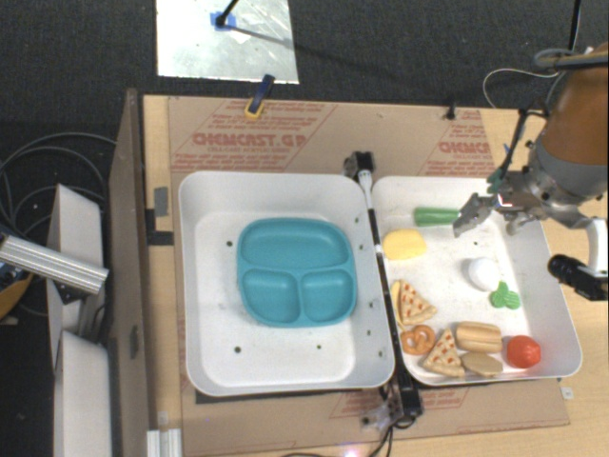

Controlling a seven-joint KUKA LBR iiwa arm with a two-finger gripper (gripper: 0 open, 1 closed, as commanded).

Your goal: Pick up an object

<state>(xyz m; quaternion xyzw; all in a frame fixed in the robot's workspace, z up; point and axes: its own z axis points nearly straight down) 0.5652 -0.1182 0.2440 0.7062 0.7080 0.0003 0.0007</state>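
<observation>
- My end effector (pixel 473 219) hangs over the upper part of the right bin (pixel 563 324), just right of the green cylinder (pixel 436 215). Fingers look spread, with nothing between them.
- No target is named, so any item counts. Nearest candidates are the green cylinder and the yellow piece (pixel 404 245).
- Risk: the cylinder lies on its side near the bin's back wall. If I close along its length rather than across it, my guess is it rolls or squirts out.
- Risk: the yellow piece sits against the divider between the bins, so a finger could land on the rim instead of clearing it.
- Risk: the white egg-shaped item (pixel 482 273) is rounded and pale against the white floor. It looks easy to misjudge and likely slippery.
- Risk: the front cluster is crowded. Two pizza slices (pixel 412 303), the pretzel (pixel 417 338), the bread roll (pixel 478 334) and a tan piece just below it lie touching or nearly so, which could mean a double grab or a knock.
- Also in the right bin: a small green leafy piece (pixel 505 298) and the tomato (pixel 522 351) at the front right.
- The left bin (pixel 214 255) holds a teal divided plate (pixel 296 270). All three of its compartments are bare.
- Both bins sit on cardboard on the counter (pixel 285 136).
</observation>
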